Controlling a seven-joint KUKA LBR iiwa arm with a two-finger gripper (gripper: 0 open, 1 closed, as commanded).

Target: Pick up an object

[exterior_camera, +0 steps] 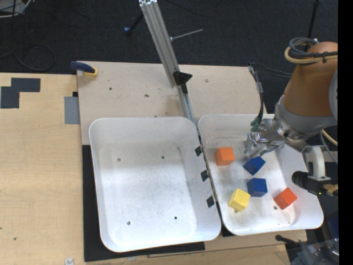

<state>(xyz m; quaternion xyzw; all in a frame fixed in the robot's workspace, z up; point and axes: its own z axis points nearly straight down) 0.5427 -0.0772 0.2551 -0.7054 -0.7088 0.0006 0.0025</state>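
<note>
Right bin, upper middle: gripper, metallic, low over the floor; finger spread cannot be judged at this angle.
Nearest block: blue cube, matte, tilted on a corner, just below the gripper; contact possibly made, not confirmed.
Other blocks: orange cube to its left; second blue cube below; yellow cube lower left; red-orange cube lower right; all apart.
Right bin: shallow white plastic, rounded corners.
Left bin: same make, speckled floor.
Arm: orange band, grey wrist.
</note>
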